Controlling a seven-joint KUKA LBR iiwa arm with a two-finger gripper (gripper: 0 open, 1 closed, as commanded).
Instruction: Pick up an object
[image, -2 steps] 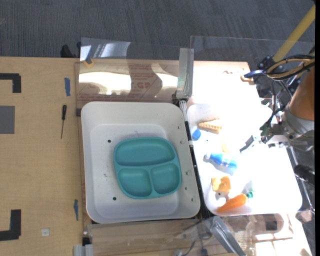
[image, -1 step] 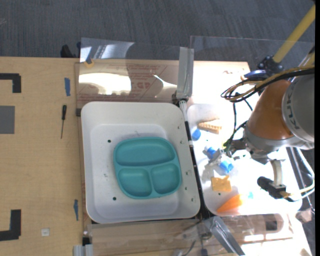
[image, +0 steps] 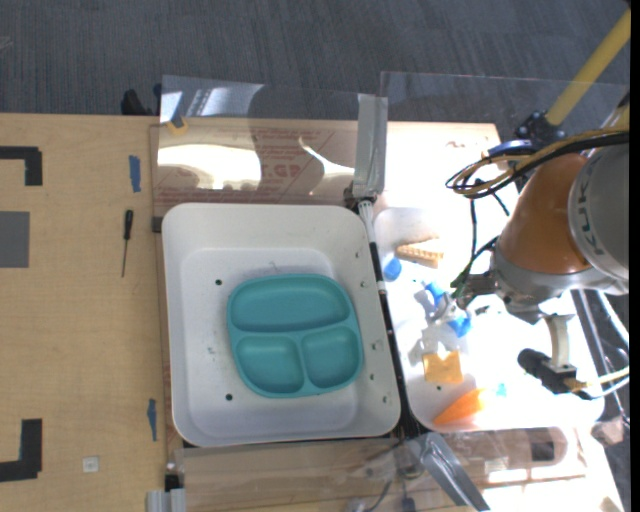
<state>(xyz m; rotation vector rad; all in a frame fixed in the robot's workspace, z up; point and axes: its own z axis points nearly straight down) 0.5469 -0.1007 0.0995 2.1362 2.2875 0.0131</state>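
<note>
The right bin (image: 400, 225) is washed out by bright light and holds several small objects. A tan wafer-like block (image: 420, 251) lies at its back, with a small blue piece (image: 391, 268) beside it. Blue and white pieces (image: 437, 298) lie mid-bin, with a yellow-orange block (image: 443, 366) below them. An orange item (image: 460, 405) is near the front edge. My gripper (image: 466, 292) reaches in from the right, just right of the blue pieces, under the grey wrist and orange band (image: 540, 215). Glare hides its tip.
The left bin (image: 190, 250) holds a teal divided plate (image: 294, 334) in its middle. Cables (image: 490, 170) loop above the arm at the right. A black part (image: 546, 369) hangs off the wrist. A clear panel (image: 250, 140) stands behind the bins.
</note>
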